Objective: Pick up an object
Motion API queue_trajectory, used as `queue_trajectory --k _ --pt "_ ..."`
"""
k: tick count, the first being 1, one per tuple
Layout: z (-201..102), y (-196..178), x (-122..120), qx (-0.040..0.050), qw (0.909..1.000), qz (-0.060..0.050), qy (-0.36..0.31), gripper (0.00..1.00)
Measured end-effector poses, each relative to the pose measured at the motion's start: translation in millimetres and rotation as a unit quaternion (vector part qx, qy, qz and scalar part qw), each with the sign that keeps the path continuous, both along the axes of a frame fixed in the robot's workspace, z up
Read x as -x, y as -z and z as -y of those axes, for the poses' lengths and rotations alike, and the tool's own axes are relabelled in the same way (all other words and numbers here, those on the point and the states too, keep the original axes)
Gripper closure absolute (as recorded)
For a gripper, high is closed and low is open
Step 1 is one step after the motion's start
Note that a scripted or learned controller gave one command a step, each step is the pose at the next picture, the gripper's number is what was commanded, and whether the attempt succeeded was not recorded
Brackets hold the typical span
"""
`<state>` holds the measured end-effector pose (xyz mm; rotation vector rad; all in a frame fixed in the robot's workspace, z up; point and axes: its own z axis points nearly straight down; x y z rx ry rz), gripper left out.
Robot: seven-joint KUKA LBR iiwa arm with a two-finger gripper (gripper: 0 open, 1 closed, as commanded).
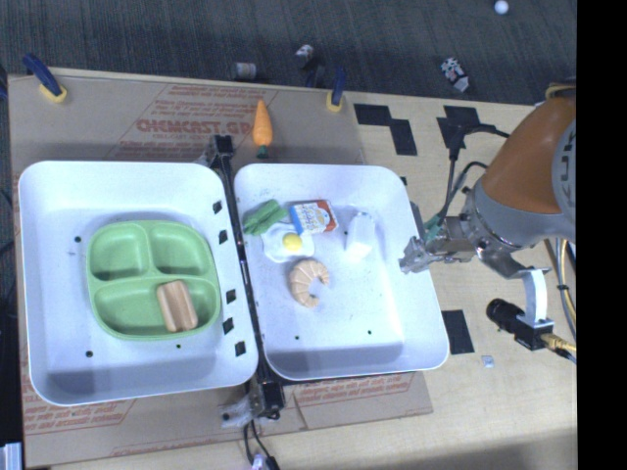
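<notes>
Gripper [415, 255] at right bin's [419, 329] right rim, finger state can't tell; croissant [309, 282] lies w/in bin.

Cardboard sheet [186, 116] under the bins has red print, partly readable as "CHEMCAST". Rest of that print too blurred. Small carton [313, 216] has a label, unreadable.

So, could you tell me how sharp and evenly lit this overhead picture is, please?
Camera view: light is soft and even, with the white bins bright and slightly washed out; the clear cup almost blends into the bin floor; the whole frame is a little soft, and the gripper is blurry enough to hide its details.
</notes>
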<state>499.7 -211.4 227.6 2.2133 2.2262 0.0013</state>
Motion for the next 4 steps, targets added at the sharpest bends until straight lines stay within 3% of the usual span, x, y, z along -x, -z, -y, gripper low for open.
queue_trajectory --k 1,4 --pt "-0.1 2.0 22.9 -0.0003 1.0 -0.001 0.0 1.0" --pt "-5.7 11.0 23.3 -0.0011 1.0 -0.003 0.0 1.0"
